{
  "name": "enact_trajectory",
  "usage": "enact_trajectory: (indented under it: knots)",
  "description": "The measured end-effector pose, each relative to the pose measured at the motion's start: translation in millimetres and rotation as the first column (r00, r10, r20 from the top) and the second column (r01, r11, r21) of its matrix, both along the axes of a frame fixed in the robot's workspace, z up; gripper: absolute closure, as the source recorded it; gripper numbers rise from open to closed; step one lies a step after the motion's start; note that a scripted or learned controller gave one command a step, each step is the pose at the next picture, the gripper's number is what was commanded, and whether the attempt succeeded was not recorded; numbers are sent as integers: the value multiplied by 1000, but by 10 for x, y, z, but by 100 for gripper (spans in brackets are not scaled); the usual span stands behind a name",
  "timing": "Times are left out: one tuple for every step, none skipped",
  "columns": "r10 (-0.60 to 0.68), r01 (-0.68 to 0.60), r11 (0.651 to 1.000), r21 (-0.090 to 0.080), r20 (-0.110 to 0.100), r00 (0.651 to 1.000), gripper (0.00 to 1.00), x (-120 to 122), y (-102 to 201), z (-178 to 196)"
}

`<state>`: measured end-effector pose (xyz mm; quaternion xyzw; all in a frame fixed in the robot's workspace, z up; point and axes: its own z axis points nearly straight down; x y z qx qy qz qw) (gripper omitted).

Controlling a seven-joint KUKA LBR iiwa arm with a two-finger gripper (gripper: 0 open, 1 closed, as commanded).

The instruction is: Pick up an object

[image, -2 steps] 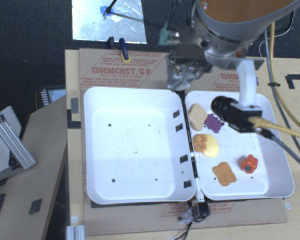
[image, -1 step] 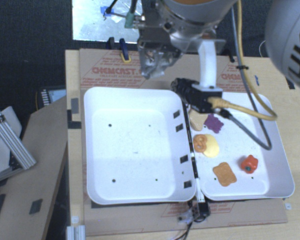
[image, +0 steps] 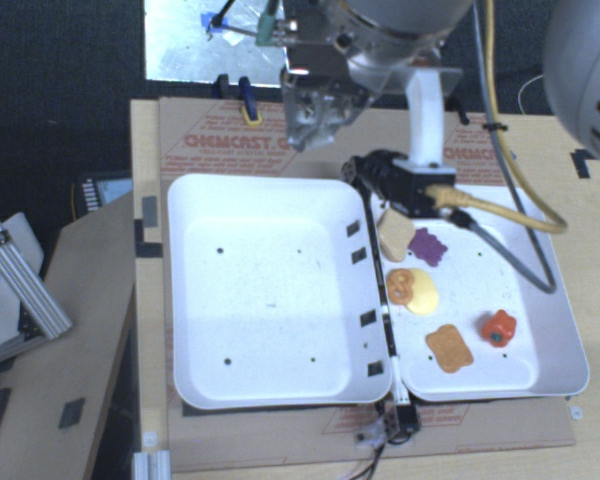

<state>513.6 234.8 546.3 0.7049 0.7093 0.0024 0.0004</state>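
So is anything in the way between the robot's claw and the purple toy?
Nothing visible blocks it. The gripper hangs above the bench behind the bins, and the purple toy lies uncovered in the right bin, beside a tan piece.

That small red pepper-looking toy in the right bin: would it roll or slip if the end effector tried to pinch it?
The red toy pepper looks rounded and glossy, so it would probably slip between flat fingers and roll when nudged. It lies apart from the tan flat piece on bare right bin floor, so nothing would likely stop it. It seems small, probably light.
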Motion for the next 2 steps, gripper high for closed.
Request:
enact_trajectory:
  knots:
    - [0, 0, 1000, 0, 0, 1000, 0, 0, -1, -2]
    - [2, -2, 1000, 2, 2, 1000, 100, 0, 3, 115]
